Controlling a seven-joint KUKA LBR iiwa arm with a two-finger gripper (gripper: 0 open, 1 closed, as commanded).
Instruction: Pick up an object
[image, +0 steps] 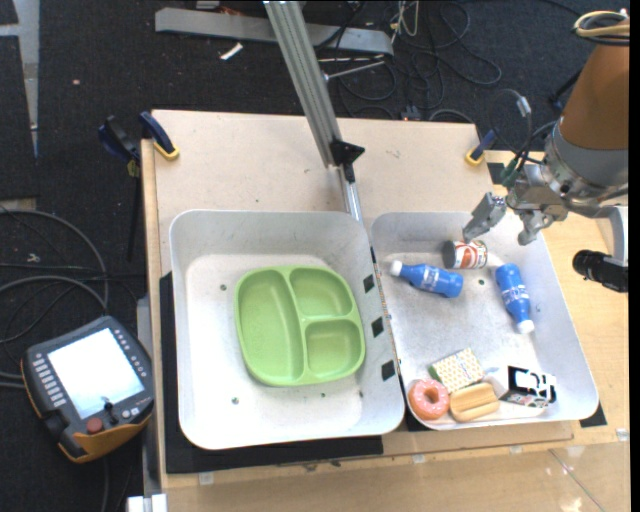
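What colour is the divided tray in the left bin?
Light green tray, plain, clearest in the camera view.

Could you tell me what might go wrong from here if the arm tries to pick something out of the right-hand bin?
1. The gripper hangs open above the small can, which lies on its side and may roll away from the fingers.
2. Two blue bottles lie close on either side of the can, so a descent could knock one.
3. The donut, the bread roll and the cracker are packed together near the front rim, so a clean single grasp there looks difficult.
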